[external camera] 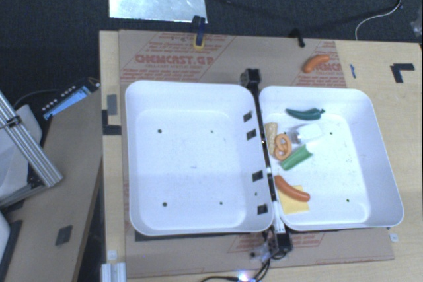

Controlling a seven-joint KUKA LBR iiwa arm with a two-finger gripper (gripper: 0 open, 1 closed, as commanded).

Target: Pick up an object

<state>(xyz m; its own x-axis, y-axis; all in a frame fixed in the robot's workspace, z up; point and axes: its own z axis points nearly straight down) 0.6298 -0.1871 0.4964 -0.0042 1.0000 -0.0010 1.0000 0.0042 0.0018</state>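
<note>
Brown cardboard-covered bench (264, 53) on dark carpet, bearing two white bins side by side: left bin (192, 86) and right bin (370, 142).

Loose items bunched in the right bin's 9 o'clock half, close against the wall shared with the left bin. Near the 12 o'clock end, a dark green pepper (304, 113). Below it a white piece (310, 134), an orange pretzel (281, 146) and a green stick (295, 157), touching or nearly so. Toward 6 o'clock, an orange sausage (291, 189) lying partly on a yellow slab (295, 203).

Likeliest target, as a judgement: the orange sausage, a little apart from the crowded middle. Long axis from about 10 o'clock to 4 o'clock, so a closing line across it, from 1 to 7 o'clock, looks right. With the arm entering from 3 o'clock, would mean a reach over the bare half of the right bin toward 9 o'clock, with the shared wall just beyond the target.

Another sausage (316, 63) out on the cardboard, at 12 o'clock from the right bin.

Jaw opening: cannot tell. Direction from jaws to target: likewise cannot tell.
</note>
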